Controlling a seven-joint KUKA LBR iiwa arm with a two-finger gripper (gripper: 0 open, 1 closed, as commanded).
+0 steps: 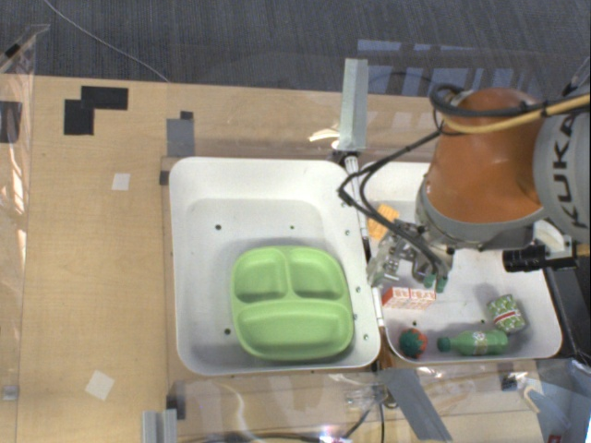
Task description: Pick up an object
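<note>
- We see the gripper point(409, 264) low over the left part of the right bin point(545, 344); whether it is wide or narrow we cannot tell.
- Just below it lies a red-and-white packet point(409, 298).
- Near the front wall are a green bottle point(474, 342), a small can point(506, 313) and a red-green ball point(412, 342).
- In the left bin point(199, 238) lies a green divided tray point(291, 303).
</note>
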